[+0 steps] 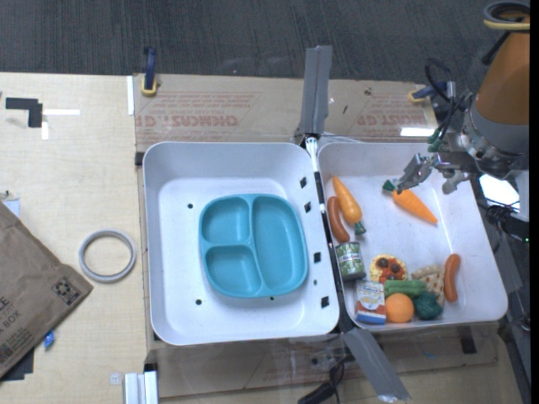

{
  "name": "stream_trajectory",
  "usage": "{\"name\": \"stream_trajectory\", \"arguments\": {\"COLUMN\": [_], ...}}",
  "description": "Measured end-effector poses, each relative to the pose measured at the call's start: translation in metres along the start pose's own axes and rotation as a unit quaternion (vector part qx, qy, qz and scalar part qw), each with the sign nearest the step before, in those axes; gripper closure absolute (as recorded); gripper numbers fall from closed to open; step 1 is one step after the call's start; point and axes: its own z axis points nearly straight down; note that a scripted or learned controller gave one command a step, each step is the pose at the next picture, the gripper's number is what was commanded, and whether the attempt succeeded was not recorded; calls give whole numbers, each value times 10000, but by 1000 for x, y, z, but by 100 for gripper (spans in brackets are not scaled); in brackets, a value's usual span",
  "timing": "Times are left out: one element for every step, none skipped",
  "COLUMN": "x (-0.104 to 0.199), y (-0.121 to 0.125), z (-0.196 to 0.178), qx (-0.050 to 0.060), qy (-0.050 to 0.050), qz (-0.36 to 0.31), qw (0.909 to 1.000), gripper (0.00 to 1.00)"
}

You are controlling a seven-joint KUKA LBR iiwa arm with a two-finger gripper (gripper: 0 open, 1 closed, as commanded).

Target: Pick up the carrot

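- I see the carrot lying flat in the right bin: orange, tapered, with a small green top at its upper-left end and the pointed tip aimed lower right.
- It sits in the upper part of that bin on bare white floor, apart from the other toys.
- Along the bin's left wall I see a second orange carrot-like piece beside a red sausage, with a small green can just below them.
- The lower corner is crowded: a pizza slice, a small carton, an orange fruit, green vegetables and another sausage near the right wall.
- Open floor lies around the carrot on all sides; the bin's back rim is near above it.
- The left bin holds a teal divided plate. A tape ring lies on the surface to the left.
- The arm comes in from the upper right, wrist angled down toward the bin.
- The end effector hovers just above the carrot's green end; I cannot tell whether it is released or clenched, and nothing is visibly grasped.
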Motion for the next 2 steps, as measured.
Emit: {"name": "stream_trajectory", "arguments": {"x": [-19,-38], "y": [18,61], "z": [144,86], "qx": [-19,-23], "qy": [-3,-8], "qz": [-60,-239], "qw": [10000,9997], "gripper": [0,0]}}
